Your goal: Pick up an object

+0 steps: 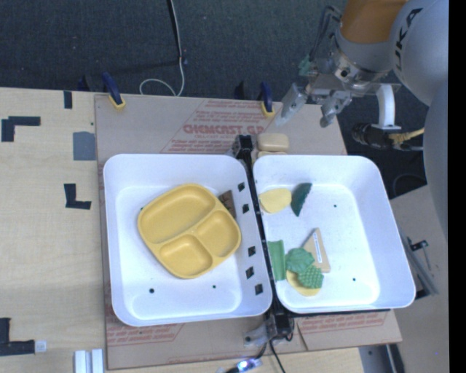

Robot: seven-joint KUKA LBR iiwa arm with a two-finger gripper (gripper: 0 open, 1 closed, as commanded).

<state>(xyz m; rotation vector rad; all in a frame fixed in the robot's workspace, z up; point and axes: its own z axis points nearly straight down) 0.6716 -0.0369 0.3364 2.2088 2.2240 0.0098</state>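
My gripper (312, 106) hangs high above the back edge of the right bin (364, 218), fingers spread open with nothing between them. In the right bin lie a pale yellow round piece (275, 199) and a dark green piece (301, 197) near the back left. Toward the front left of that bin are a green strip (276, 259), a green leafy piece (299, 259), a tan wedge (319, 249) and a green bumpy piece on a yellow disc (309, 280). A yellow divided plate (188, 229) fills the left bin (124, 218).
A beige block (273, 142) rests on the cardboard behind the bins, beside a black clamp on the divider (244, 149). Blue-and-yellow clamps (113, 93) hold the board's back edge. The arm's orange-banded wrist (368, 22) looms at the upper right.
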